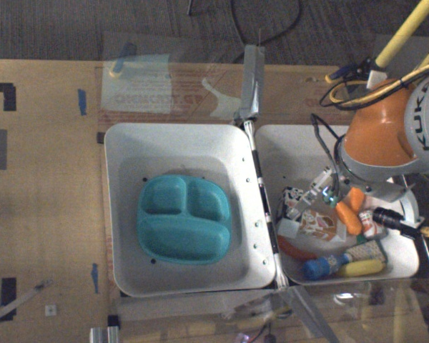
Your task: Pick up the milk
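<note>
Reaching in from the right, gripper [327,189] low over the right bin [289,143], orange band of the arm [377,136] bulking just above and to the right of it. Finger spread impossible to judge from this angle; nothing seen clamped between them. Just below-left of the gripper, touching or nearly so, the milk [316,224], a small carton lying tilted with its white-and-brown printed face up. Left of the gripper, a small black-and-white spotted item [293,195]. Right below the gripper, an orange carrot-like piece [347,218]; further right, a small bottle [368,223]. Well below, along the bin's near wall, a blue item [319,267] beside a yellow one [360,266]. Far to the left, well apart, the left bin [121,191] holding a teal divided plate [184,219].
</note>
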Robot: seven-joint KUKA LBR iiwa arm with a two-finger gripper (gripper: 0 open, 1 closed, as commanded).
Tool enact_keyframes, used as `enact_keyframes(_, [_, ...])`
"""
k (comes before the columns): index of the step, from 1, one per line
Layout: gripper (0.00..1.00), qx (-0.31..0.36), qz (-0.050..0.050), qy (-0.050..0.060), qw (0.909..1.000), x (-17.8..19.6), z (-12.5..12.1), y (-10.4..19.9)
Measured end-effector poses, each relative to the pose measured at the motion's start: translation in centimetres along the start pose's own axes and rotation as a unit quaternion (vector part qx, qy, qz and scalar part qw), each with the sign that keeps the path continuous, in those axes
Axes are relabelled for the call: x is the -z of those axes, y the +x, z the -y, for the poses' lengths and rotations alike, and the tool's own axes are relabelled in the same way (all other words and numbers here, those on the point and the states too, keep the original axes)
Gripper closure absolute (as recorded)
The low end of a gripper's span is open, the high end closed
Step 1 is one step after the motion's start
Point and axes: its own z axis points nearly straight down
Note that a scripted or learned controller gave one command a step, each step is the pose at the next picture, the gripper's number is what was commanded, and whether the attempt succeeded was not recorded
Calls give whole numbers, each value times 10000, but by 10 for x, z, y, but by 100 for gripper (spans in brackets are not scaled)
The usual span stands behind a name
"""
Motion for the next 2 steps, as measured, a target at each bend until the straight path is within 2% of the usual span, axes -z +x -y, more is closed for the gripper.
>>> enact_keyframes(1, [0, -1229, -58, 105, 9923, 73, -10, -16])
enact_keyframes(2, [0, -921, -88, 117, 9956, -2, 29, 22])
